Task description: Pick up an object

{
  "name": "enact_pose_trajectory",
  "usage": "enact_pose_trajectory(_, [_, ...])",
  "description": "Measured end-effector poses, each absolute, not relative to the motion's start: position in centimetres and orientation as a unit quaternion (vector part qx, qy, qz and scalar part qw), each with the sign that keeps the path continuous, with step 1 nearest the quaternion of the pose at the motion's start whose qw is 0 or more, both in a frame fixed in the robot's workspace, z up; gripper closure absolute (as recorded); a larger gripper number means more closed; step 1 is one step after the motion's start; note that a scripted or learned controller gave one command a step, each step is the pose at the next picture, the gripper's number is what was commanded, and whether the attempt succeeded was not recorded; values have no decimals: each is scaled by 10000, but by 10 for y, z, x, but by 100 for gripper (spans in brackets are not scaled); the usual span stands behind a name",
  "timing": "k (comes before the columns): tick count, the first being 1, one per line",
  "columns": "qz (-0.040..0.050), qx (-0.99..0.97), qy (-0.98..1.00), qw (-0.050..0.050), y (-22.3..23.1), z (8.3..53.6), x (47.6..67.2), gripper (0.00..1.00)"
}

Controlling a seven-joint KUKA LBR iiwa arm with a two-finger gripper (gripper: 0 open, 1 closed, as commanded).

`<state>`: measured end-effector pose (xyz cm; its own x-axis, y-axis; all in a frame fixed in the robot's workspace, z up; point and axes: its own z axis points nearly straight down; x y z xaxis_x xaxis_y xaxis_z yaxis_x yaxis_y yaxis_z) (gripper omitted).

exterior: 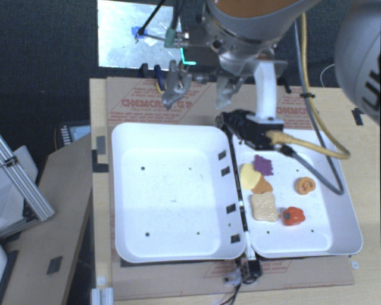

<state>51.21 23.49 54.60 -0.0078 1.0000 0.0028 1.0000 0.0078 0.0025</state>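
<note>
The end effector (199,92) hung above the far side of the desk (100,179), over the brown cardboard sheet (137,102) with red lettering, just beyond the back rims of the two bins. Its two fingers (174,89) stood spread well apart, released. The grey arm (256,18) came down to it from the top of the camera view.

The things to be picked all lay in the white bin on the view's right (336,238), well apart from the end effector and nearer the camera. A small purple bunch of grapes (263,165) sat toward the back of that bin. Just in front of it lay a yellow piece (250,177), close to the wall shared with the other bin, and an orange-brown piece (262,186) touched its lower edge. A pale slice of bread (265,207) lay just in front of those two. A red pepper (293,215) rested beside the bread on its right, touching or nearly so; I could not tell which. An orange coiled piece (305,185) lay apart from the rest, farther right.

The white bin on the view's left (119,179) sat edge to edge with the right one.
</note>
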Motion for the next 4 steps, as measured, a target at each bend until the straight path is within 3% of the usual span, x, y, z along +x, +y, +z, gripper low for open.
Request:
enact_pose_trajectory(1, [-34, -7032, -7110, -1, 235, 558, 512, 100])
enact_pose_trajectory(2, [-29, -7029, -7113, 0, 235, 557, 512, 0])
enact_pose_trajectory(4, [-29, -7029, -7113, 0, 235, 557, 512, 0])
